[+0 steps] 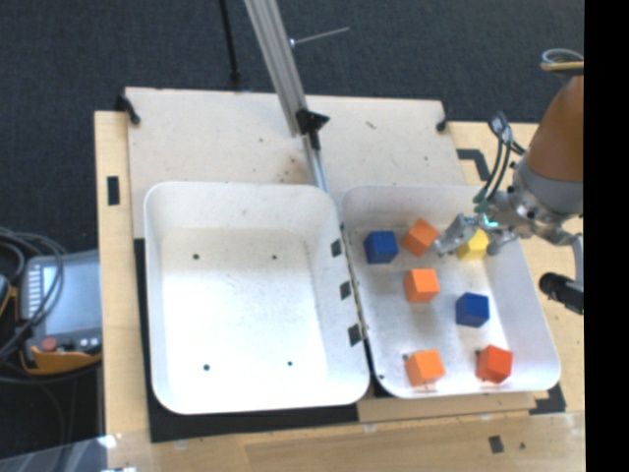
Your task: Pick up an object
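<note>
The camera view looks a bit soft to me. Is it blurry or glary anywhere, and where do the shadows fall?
In the camera view, light is even with no harsh glare; the left bin looks bright, nearly washed out. Blocks such as the blue cube cast only faint shadows. The gripper is slightly blurred, edges soft throughout.

Bench (113, 264) w/ two white bins (246, 293)

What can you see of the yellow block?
The yellow block is a small plain cube, looks like painted wood or foam. It lies in the right bin near the far right corner, partly covered by the gripper right at it. An orange block lies just left, apart from it. Whether it's gripped is unclear.
</note>
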Motion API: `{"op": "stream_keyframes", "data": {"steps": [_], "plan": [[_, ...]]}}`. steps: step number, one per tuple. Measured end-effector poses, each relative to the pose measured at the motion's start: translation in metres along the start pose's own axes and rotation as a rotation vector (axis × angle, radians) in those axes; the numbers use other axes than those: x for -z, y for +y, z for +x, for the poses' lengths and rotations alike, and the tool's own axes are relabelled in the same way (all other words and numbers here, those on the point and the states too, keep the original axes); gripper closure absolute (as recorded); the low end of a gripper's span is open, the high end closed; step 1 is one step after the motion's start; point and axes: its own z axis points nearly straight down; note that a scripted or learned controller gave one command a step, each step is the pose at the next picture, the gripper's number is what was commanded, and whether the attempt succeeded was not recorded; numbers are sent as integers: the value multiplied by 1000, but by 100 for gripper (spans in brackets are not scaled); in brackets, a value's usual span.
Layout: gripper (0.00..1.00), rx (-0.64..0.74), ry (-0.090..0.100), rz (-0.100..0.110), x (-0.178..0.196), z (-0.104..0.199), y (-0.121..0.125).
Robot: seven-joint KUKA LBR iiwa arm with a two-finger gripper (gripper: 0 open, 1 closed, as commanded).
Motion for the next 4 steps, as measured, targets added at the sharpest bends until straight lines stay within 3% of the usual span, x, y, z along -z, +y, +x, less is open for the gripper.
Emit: {"op": "stream_keyframes", "data": {"steps": [1,2,3,4], "plan": [[0,1,-1,-4,2,0,1],[0,-4,-3,2,-60,-4,-3],[0,0,-2,-7,-90,-4,-1],[100,-4,0,-9,-79,-5,-1]]}}
